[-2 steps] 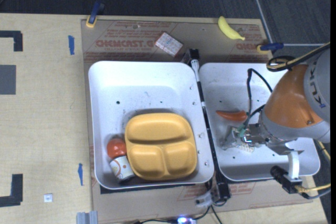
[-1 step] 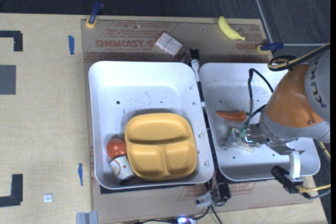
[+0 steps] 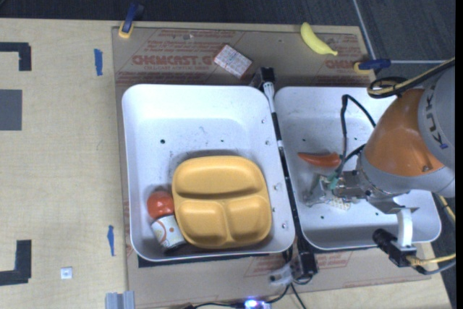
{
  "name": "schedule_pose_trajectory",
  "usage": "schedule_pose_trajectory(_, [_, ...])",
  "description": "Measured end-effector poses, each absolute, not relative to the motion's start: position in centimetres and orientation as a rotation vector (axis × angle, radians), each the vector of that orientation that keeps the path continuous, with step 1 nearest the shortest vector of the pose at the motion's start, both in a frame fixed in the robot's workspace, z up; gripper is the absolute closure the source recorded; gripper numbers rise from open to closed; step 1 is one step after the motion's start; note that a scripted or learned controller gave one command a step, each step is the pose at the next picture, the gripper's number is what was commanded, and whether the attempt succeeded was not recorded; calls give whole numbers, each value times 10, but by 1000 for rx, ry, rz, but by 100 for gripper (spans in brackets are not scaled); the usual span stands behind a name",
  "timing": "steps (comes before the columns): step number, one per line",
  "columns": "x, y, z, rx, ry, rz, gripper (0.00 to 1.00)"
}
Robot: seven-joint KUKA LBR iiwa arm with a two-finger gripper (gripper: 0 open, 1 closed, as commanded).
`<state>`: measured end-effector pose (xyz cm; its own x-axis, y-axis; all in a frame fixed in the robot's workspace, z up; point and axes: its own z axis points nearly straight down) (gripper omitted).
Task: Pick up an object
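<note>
In the right shallow white bin [image 3: 427, 224], the grey arm's two-finger gripper [image 3: 327, 188] is low over the floor, just below a flat orange-red carrot-shaped piece [image 3: 318, 158]; whether it is spread or pinching, I cannot tell. The left white bin [image 3: 145, 155] holds a yellow three-compartment plastic tray [image 3: 221, 200] beside a small orange-and-white ball-like toy [image 3: 163, 217].
</note>
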<state>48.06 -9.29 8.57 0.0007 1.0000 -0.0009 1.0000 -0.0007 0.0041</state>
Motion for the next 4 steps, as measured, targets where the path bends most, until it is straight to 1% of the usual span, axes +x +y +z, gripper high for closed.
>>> schedule_pose_trajectory(1, [482, -93, 96, 2217, 2216, 8, 100])
schedule_pose_trajectory(2, [482, -92, 96, 2217, 2216, 8, 0])
schedule_pose_trajectory(3, [480, -92, 86, 2220, 2221, 3, 0])
schedule_pose_trajectory(4, [480, -94, 86, 2220, 2221, 4, 0])
